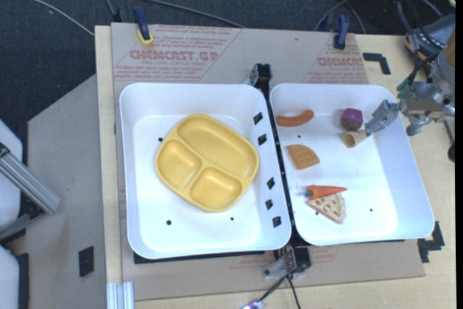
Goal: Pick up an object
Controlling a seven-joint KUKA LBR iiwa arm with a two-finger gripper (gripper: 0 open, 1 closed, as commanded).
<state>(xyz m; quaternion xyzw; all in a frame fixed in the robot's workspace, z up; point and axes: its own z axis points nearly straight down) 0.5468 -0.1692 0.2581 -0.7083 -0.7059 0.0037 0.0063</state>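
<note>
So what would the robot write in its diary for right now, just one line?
tool: over right bin, near purple toy | holding: nothing seen | yellow tray: left bin

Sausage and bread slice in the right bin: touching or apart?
Apart. The camera view shows white bin floor between the sausage and the bread slice.

Brown bench (217, 54) bears two white bins (137, 177), seemingly touching
</note>
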